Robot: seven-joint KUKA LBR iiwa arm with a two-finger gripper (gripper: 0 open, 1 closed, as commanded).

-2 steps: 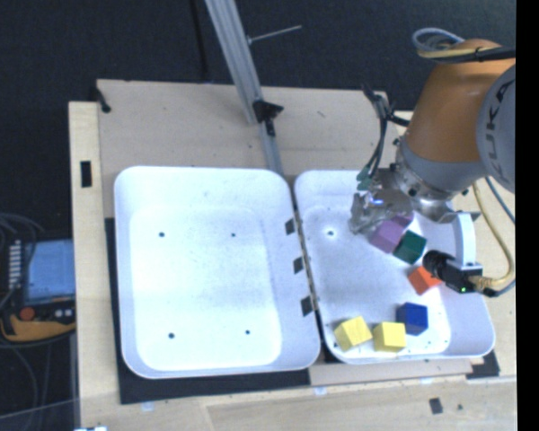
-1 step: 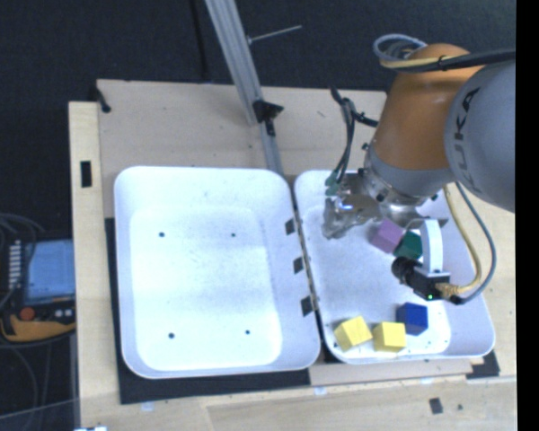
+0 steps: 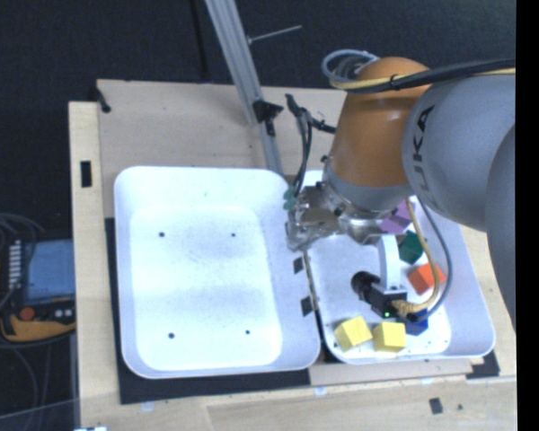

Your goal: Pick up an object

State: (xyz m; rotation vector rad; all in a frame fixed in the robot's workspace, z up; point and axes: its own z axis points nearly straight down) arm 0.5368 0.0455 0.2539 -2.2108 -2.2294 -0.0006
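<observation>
On a pale wooden surface [image 3: 162,124], the left bin [image 3: 126,241] shows a white floor with a few dark specks, set toward the surface's left edge. Just right of it, over the strip where the two bins meet, hangs the gripper [image 3: 304,227] of the grey arm [image 3: 458,151], which reaches in from the surface's right edge. Whether the gripper is open or closed cannot be told from this angle, and nothing can be seen held in it.

The things to choose from all lie in the right bin [image 3: 472,330], to the right of the gripper and toward the surface's front edge. Nearest is the left yellow block [image 3: 352,333], by the bin's front rim, with the second yellow block [image 3: 391,335] just beside it. Both look roughly cubic, with no clear long axis. A small blue piece [image 3: 418,324] sits close to the second block. Further right and toward the back lie the orange block [image 3: 419,279], the green block [image 3: 411,245] and a purple piece [image 3: 395,223], all partly hidden under the wrist.

A pick of the nearest block would likely mean a shift right and toward the front edge before any descent.

Above the wrist sits the orange band [image 3: 377,124]. The grey casing beside it carries dark lettering [image 3: 422,133], part of the maker's name KUKA.
</observation>
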